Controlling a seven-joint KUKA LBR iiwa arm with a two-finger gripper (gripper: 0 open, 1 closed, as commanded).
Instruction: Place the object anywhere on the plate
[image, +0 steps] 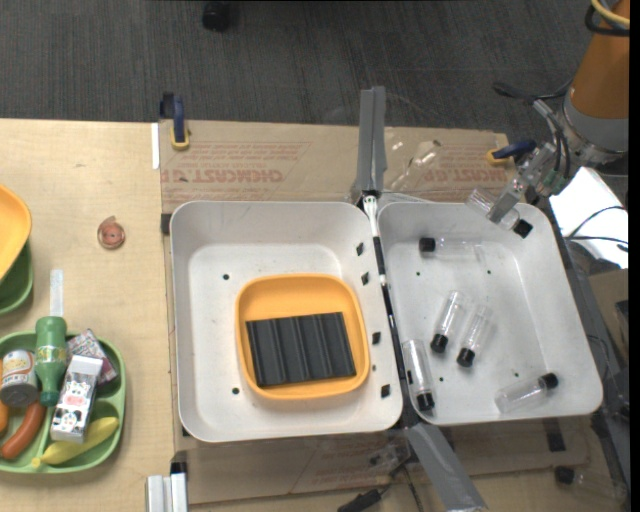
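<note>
light: bright, even | shadows: soft | focus: sharp | glare: slight

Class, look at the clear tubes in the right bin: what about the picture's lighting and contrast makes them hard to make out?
Camera view: lighting is even and soft, shadows faint; the clear tubes nearly vanish against the right bin, their black caps showing best; the gripper at that bin's far corner looks slightly blurred; the orange plate and its dark grooved insert stand out sharply.

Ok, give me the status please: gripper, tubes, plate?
Gripper over right bin's far corner, nothing seen between fingers. Tubes all lying in right bin. Plate in left bin, dark ribbed block on it.
</note>
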